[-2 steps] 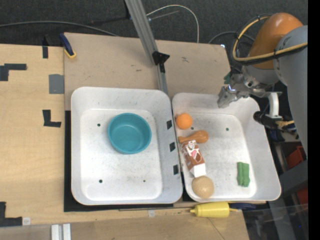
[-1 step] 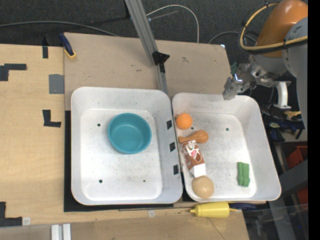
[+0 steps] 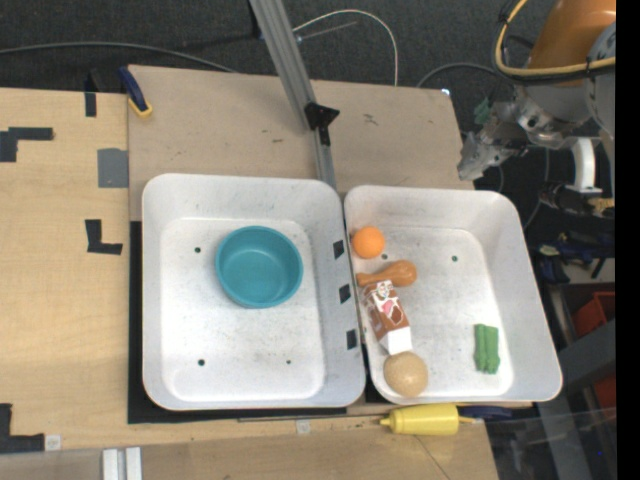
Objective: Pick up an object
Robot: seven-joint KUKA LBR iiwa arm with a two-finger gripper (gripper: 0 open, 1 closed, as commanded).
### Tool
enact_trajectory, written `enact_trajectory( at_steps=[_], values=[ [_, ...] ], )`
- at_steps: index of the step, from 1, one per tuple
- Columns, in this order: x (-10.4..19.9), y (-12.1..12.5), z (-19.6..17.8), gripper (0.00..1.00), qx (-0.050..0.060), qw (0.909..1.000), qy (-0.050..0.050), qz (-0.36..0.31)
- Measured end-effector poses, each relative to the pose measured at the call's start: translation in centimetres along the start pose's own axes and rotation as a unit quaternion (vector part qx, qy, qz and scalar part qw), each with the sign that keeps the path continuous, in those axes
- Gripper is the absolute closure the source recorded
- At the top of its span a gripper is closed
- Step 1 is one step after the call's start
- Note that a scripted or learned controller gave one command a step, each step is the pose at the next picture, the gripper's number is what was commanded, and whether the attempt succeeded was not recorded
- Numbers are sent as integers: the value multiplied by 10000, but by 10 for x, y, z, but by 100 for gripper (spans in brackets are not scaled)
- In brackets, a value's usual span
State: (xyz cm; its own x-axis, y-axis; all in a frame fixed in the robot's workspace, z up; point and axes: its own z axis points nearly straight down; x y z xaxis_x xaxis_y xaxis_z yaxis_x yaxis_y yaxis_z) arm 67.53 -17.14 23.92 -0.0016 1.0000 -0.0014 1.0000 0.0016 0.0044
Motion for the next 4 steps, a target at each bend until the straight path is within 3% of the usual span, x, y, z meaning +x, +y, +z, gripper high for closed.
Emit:
enact_trajectory(
  at_steps=[3,4],
  values=[
    [168,-38,-6,100,33,10000,17,-26],
    [215,-46,7,100,41,10000,10,-20]
  ],
)
